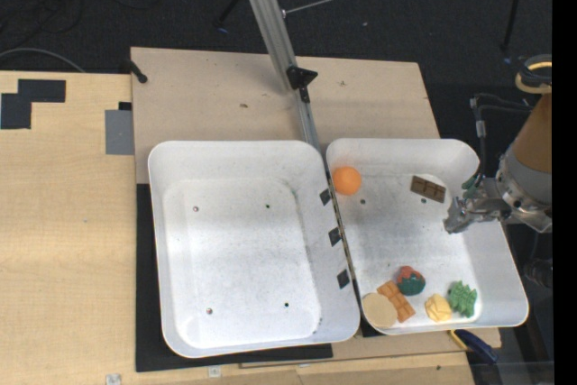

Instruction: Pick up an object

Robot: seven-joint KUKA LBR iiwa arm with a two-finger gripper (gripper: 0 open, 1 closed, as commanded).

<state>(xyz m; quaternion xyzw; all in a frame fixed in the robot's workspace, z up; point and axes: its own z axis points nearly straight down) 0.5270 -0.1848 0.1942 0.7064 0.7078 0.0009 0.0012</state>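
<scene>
The right bin (424, 243) holds an orange ball (346, 180) near its far left corner and a small brown block (428, 187) toward its far right. Along its near edge lie a tan round piece (380, 310), an orange piece (396, 297), a dark green and red piece (411, 280), a yellow piece (438, 308) and a green leafy piece (462, 297). My gripper (458, 219) hangs over the bin's right side, just right of and nearer than the brown block. I see nothing held in it.
The left bin (236, 248) sits beside the right one, with a divider and black clips (332, 234) between them. A slanted aluminium rail (273, 32) rises behind the bins. The arm (532, 167) comes in from the right.
</scene>
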